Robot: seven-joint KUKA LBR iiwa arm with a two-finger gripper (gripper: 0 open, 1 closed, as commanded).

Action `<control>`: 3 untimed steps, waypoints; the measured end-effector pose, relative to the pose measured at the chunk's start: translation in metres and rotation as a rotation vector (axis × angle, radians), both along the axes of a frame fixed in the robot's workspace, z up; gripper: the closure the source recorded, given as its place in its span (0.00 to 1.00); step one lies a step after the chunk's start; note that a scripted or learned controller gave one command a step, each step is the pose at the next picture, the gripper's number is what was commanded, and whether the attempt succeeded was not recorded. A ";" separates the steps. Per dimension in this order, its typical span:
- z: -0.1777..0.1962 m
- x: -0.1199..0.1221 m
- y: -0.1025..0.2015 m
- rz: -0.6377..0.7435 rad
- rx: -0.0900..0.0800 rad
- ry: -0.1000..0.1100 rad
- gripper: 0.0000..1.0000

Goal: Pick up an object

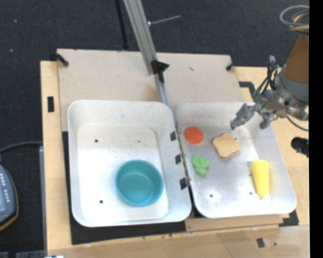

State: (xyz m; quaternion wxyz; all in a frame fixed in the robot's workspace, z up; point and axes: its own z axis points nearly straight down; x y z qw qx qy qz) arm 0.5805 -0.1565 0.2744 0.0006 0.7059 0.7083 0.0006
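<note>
1. The teal bowl sits in the left bin, nearest the camera.
2. In the right bin, the yellow corn lies just right of and below the tan bread piece.
3. The green toy and orange ball lie left of the bread.
4. The claw hangs spread wide and holding nothing, above and just right of the bread, over the bin's far edge.

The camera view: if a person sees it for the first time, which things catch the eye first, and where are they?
The teal bowl stands out most, alone in the left bin. Next come the small bright things in the right bin: an orange ball, a green piece, a tan piece like bread and a yellow corn-like piece. The gripper hangs open over that bin's far right corner, holding nothing.
</note>
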 end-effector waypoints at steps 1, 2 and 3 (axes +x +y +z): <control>0.000 0.000 0.000 -0.001 0.000 0.000 0.00; -0.054 -0.004 0.007 -0.004 -0.001 0.001 0.00; -0.104 -0.004 0.015 -0.005 -0.001 0.005 0.00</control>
